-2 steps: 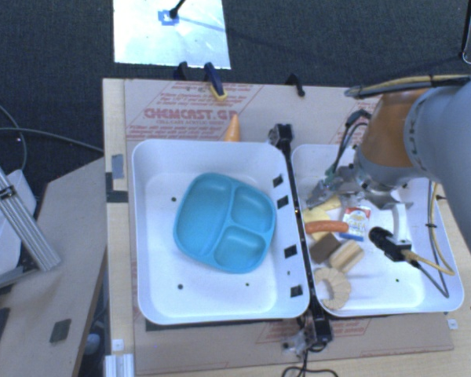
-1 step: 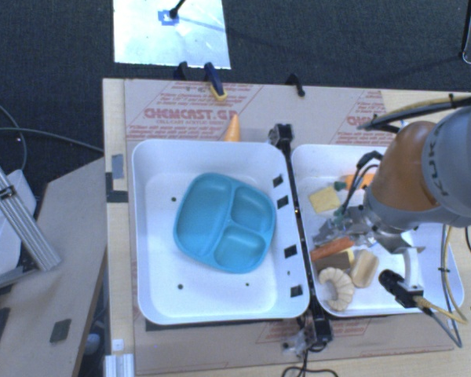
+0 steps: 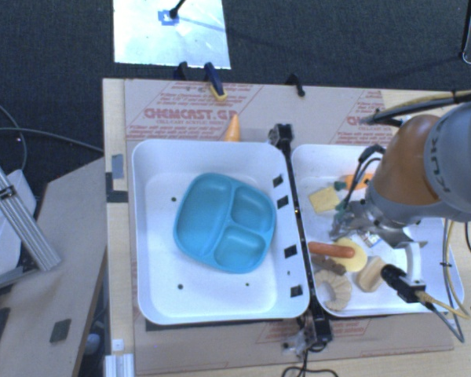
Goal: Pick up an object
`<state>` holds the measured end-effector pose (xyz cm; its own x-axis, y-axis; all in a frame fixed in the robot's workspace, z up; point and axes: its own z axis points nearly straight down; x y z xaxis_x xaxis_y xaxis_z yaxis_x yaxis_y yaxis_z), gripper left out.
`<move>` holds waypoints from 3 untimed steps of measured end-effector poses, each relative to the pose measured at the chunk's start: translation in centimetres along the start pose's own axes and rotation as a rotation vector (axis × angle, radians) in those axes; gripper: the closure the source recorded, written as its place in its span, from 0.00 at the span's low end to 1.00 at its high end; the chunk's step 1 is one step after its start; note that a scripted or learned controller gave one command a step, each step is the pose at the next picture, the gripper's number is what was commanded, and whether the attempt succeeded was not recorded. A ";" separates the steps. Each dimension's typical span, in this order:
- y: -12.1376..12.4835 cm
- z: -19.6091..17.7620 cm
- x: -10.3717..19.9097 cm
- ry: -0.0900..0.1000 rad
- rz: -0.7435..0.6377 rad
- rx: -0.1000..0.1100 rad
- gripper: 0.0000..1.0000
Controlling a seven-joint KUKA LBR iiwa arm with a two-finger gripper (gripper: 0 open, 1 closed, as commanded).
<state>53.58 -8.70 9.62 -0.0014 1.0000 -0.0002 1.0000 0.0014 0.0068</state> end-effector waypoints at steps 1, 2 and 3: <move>12.4 -9.5 0.9 -0.003 -0.008 -0.014 1.00; -1.8 1.5 -0.6 0.003 0.007 0.014 1.00; 4.6 -9.5 4.5 0.001 -0.010 -0.009 1.00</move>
<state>58.14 -4.24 19.15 -0.0112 0.9999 0.0005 0.9998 0.0112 0.0154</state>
